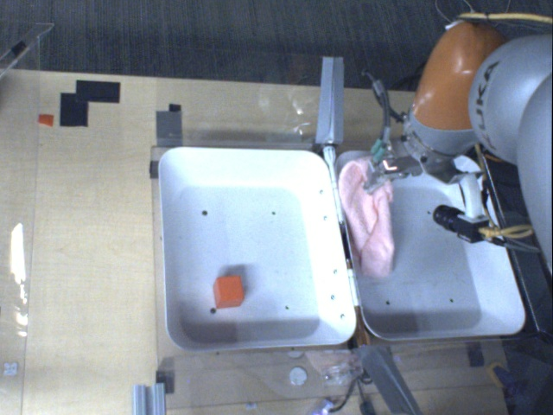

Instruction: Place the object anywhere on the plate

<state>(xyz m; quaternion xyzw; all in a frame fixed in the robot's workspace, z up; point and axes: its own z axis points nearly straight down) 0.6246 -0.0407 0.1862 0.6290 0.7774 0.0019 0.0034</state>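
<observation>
A small orange-red cube (229,291) lies in the left bin (259,180), near its front left corner. A pink, soft-looking cloth-like piece (370,227) stretches along the left wall of the right bin (449,309), from the back corner toward the middle. My gripper (380,173) hangs over the upper end of this pink piece, at the back left of the right bin, and looks to be touching its top edge. The grey arm with its orange band (449,76) reaches in from the upper right.
A metal divider post (329,102) stands at the back between the two bins. Black cables and a black fitting (458,220) hang off the wrist over the right bin. Black markers (85,100) sit on the wooden bench at the far left.
</observation>
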